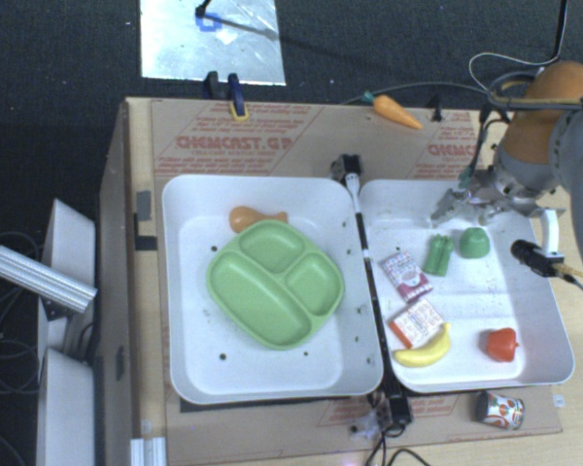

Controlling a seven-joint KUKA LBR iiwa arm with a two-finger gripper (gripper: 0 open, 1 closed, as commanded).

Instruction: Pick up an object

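Observation:
My gripper (pixel 463 206) hangs over the far end of the right bin (pixel 556 330), just behind a round green piece (pixel 474 243) and a green block (pixel 437 255). Nothing shows between the gripper and these objects. Closer to the front lie a pink packet (pixel 405 273), a red-and-white packet (pixel 418 321), a yellow banana (pixel 423 349) and a red fruit (pixel 501 344).
The left bin (pixel 189 260) holds a green divided plate (pixel 275 282) with an orange object (pixel 248 217) behind it. On the bench behind the bins lies a carrot (pixel 396 112). A small can (pixel 500 411) lies outside the right bin's front edge.

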